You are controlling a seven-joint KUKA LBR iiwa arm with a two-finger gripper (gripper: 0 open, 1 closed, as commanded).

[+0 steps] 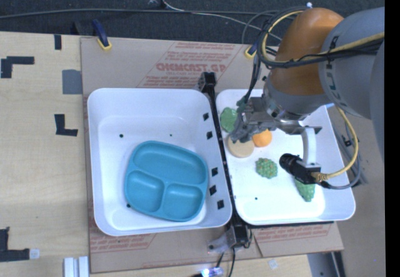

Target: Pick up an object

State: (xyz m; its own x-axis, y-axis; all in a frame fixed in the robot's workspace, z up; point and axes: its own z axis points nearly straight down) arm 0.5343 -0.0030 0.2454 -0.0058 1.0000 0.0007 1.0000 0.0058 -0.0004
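In the right bin (337, 210), near its left wall, the end effector (240, 135) sits low over a cluster of small objects. Arm (350, 63) enters from the right of the camera view; orange band (306, 50) sits above the wrist, with cables looped around it. Whether the end effector is wide, narrow or holding something: cannot tell, since the wrist body and its own bulk cover the tips from this angle.

Objects in the right bin:
- tan round disc (242, 148), directly under the end effector, partly covered by it.
- small orange ball (263, 139), just beside the disc on its right, touching or nearly so.
- green leafy item (227, 119), at the bin's left wall, just above the end effector.
- green knobbly ball (267, 168), below the orange ball, apart from it.
- second green piece (307, 191), lower right, partly behind a black fitting (295, 167) on the arm.

Left bin (100, 113) holds a blue divided tray (165, 180), three compartments, lying flat toward the front.

Both bins rest on a cardboard sheet (181, 63) on the bench (37, 157).
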